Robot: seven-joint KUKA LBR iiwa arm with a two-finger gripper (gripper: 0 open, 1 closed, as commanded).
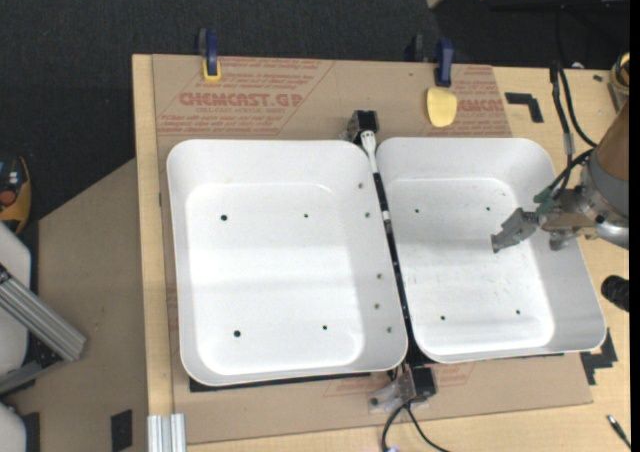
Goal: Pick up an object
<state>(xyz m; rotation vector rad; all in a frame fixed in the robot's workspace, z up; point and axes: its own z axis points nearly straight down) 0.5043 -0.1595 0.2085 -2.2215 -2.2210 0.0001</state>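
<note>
I can't make out any object in either white bin [190,240]; the nearest candidate is a yellow piece [441,106] on the board beyond the right bin [575,325], up and left of my gripper [512,232], whose opening I can't tell.

Two white bins sit side by side below me, the left bin [275,260] and the right bin [470,330], their rims touching. They rest on a brown board [300,90], printed in red. A blue clamp [209,48] and a yellow clip [441,105] mark its far edge.
</note>
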